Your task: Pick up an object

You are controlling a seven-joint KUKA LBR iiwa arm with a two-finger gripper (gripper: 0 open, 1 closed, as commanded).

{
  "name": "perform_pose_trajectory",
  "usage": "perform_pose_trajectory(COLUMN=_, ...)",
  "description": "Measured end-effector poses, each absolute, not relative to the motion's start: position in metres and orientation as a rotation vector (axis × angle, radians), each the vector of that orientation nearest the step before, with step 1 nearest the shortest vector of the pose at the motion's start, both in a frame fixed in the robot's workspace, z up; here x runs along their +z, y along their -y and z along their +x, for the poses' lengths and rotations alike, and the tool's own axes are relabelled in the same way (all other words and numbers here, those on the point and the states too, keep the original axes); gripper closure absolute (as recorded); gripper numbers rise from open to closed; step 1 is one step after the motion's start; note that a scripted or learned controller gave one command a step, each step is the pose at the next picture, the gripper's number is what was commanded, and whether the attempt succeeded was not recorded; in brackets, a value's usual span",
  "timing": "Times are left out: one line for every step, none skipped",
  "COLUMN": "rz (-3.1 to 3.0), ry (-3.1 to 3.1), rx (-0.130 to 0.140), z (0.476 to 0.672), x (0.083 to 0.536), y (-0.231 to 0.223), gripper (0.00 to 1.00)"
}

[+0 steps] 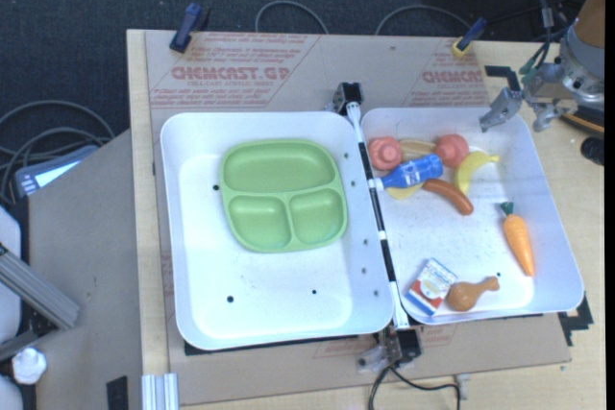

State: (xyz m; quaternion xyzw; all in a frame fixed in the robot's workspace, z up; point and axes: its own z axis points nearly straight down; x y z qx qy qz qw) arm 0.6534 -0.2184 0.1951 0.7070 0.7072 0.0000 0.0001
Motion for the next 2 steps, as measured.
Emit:
perform_pose_trajectory(rz=2.221, ry=-2.224, rx=-0.001, z=0.633, x=0.089, y=0.185, gripper=0.00)
perform_pose_trajectory(rz=2.222, ry=-2.224, rx=-0.001, z=0.590, x=0.084, y=0.141, gripper=0.00)
